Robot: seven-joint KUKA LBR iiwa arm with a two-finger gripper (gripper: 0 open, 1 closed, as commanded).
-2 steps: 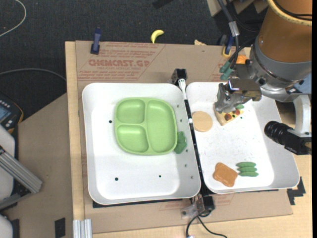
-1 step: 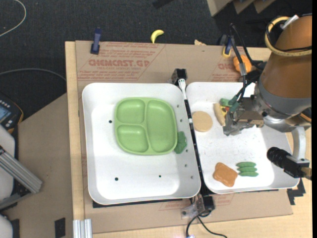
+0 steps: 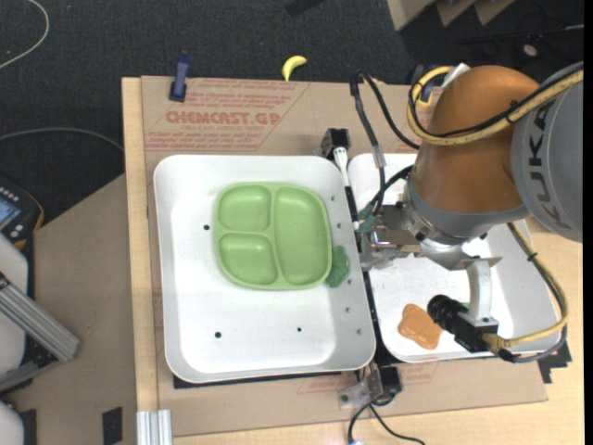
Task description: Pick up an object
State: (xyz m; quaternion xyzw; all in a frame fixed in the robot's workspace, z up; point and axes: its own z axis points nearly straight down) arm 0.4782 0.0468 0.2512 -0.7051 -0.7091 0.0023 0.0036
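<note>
A light green divided plate lies in the left bin, toward its back right. A small dark green piece rests against the plate's right edge, by the wall between the bins. An orange lump lies near the front of the right bin. My gripper hangs low over the left side of the right bin, mostly hidden beneath the orange wrist band. It is behind the orange lump and just right of the dark green piece.
The bulky arm covers most of the right bin. A blue object and a small yellow one lie on the cardboard behind the bins. A black clamp sits at the back between the bins.
</note>
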